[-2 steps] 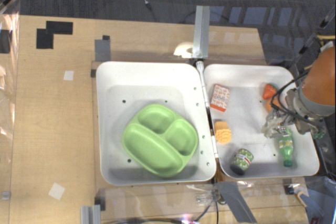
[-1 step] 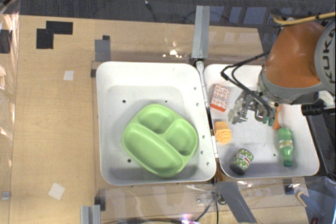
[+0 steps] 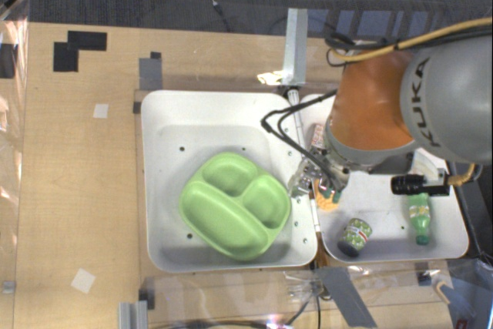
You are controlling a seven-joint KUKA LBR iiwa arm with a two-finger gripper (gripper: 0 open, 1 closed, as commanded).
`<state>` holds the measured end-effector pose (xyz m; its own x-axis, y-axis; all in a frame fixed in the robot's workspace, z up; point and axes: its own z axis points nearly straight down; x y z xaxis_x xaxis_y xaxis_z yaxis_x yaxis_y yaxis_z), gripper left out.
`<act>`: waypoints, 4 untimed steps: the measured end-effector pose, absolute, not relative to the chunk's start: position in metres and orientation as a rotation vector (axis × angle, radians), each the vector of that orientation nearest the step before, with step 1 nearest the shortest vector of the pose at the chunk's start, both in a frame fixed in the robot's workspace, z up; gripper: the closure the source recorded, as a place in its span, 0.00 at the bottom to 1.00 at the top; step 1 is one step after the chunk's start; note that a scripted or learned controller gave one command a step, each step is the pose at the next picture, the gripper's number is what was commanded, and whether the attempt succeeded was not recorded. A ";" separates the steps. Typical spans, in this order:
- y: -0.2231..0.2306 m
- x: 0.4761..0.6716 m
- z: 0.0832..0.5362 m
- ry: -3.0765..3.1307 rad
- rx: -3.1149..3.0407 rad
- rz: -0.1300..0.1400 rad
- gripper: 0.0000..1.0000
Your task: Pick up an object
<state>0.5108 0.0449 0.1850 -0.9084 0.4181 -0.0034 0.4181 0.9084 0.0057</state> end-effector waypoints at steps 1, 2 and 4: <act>0.003 0.490 0.243 3.119 -0.261 0.000 1.00; 0.045 0.496 0.207 2.824 -1.361 0.000 1.00; 0.152 0.500 0.107 1.897 -2.493 -0.005 1.00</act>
<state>0.4995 0.1520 0.1067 0.2667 -0.9638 -0.0029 -0.9637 -0.2667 -0.0089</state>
